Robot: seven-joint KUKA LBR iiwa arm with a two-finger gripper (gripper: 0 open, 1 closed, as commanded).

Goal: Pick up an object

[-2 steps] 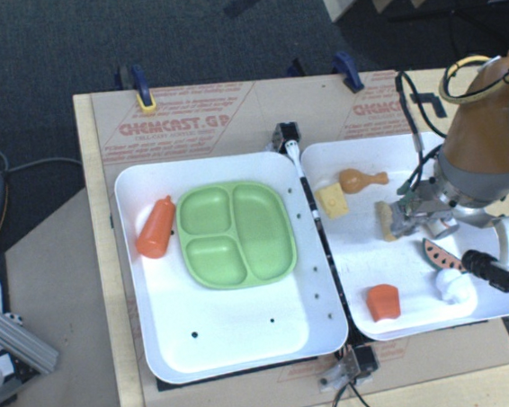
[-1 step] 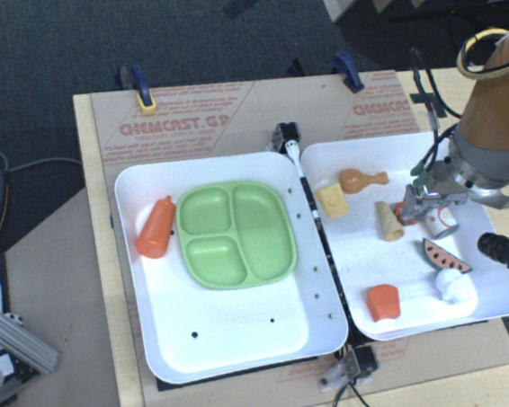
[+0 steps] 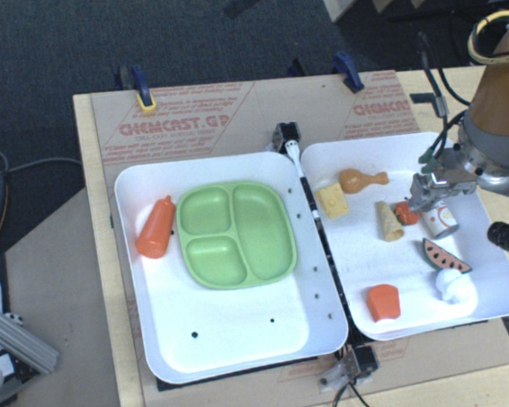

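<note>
Jaws (image 3: 417,201): state unclear | right bin (image 3: 492,309): seven items | left bin (image 3: 161,343): two

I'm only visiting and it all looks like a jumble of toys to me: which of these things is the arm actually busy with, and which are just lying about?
Busy with:
- gripper, low in the right bin
- small red piece and white can, right beside it

Lying about:
- cork
- cheese cube
- tan pear-shaped toy
- orange cup
- watermelon slice
- white ball
- green divided plate and orange bottle, left bin
</note>
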